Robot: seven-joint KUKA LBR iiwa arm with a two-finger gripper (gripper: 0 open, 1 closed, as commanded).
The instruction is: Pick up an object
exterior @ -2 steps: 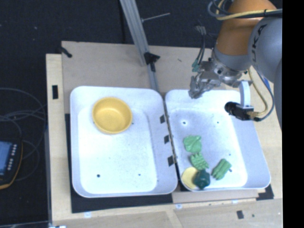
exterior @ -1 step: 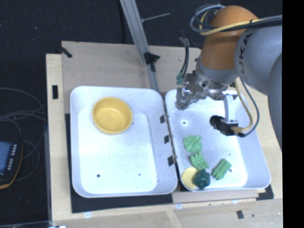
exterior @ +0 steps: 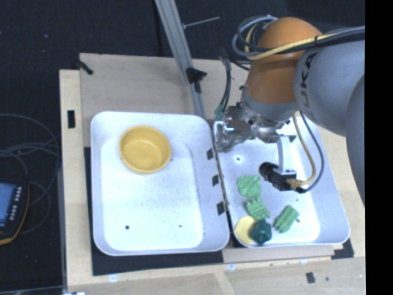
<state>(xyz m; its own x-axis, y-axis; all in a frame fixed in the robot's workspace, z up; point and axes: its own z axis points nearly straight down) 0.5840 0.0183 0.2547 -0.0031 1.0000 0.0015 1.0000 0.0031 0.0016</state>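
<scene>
As wrist hovers, green leaf lies apart, nearer camera.

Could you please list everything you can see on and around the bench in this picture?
bench: one, pale wood, under both bins.
left bin: one, white, left side.
right bin: one, white, right side.
bowl: one, yellow, far left of the left bin.
pale green piece: one, light green, right bin, middle.
green piece: one, green, just nearer.
outer green piece: one, green, further right.
yellow object: one, yellow, right bin's near-left corner.
teal object: one, dark teal, against it.
metal rail: one, grey, slanting from the top.
handheld device: one, dark, blue screen, far left.
arm: one, grey and orange, from the right.
gripper: one, metallic, over the right bin's far-left corner.
</scene>
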